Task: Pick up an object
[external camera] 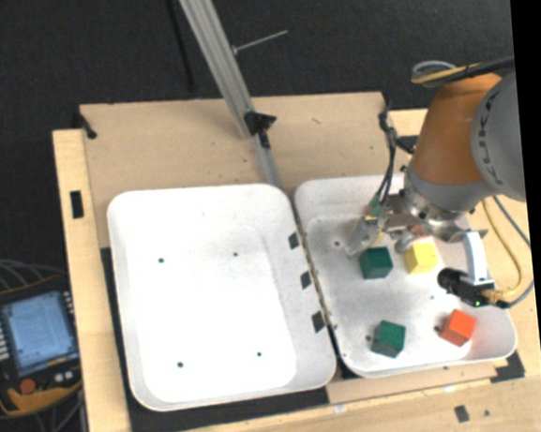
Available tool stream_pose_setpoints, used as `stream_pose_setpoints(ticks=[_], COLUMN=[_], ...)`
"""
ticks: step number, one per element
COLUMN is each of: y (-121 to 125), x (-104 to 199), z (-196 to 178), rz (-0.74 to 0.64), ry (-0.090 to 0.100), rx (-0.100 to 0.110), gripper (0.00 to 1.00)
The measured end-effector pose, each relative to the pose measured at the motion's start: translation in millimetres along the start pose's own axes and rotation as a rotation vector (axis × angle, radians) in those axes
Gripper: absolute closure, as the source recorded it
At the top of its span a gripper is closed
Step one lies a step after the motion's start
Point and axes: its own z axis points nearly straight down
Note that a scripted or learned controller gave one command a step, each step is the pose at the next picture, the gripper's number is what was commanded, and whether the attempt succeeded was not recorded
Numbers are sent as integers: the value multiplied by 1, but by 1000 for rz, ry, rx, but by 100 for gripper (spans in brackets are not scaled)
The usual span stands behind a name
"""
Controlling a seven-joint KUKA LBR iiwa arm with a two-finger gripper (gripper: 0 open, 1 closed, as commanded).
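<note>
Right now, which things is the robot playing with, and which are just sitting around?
For the job:
gripper
upper green block
yellow block
lower green block
orange block
right bin

Just lying about:
left bin
handheld screen
metal rail

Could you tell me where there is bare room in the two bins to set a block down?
The left bin is bare across its floor, from its outer wall to the divider. The right bin is crowded: two green blocks, a yellow block, an orange block and the gripper. Only its strip beside the divider is free.
</note>
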Motion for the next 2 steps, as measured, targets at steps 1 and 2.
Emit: stream_pose_setpoints(ticks=[1, 2], y=[4, 5], x=[-12, -15], z=[53, 77], rz=[0, -1], ry=[-8, -2], rx=[-16, -8], gripper=[0, 0])
